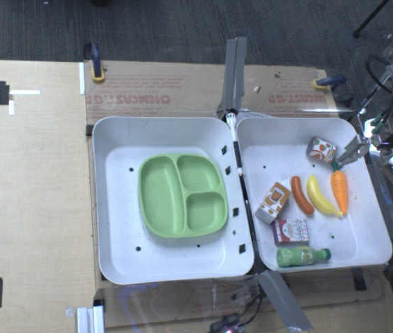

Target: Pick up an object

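Toy food lay in the right bin [362, 252] while the gripper [348, 152] sat low at that bin's far right edge

The gripper's tip was just beside the green top of the carrot [339, 193] and near the small can [321, 149]; whether its fingers were apart or together could not be told. The carrot lay lengthwise next to the banana [323, 196], with the sausage [301, 195] on the banana's other side. A brown carton [273, 202] lay tilted left of the sausage, a red-and-white packet [292, 231] below it, and a green bottle [303, 257] on its side along the near wall. The left bin [113, 248] held a green divided plate [183, 195]. Both bins rested on the tabletop [30, 207]
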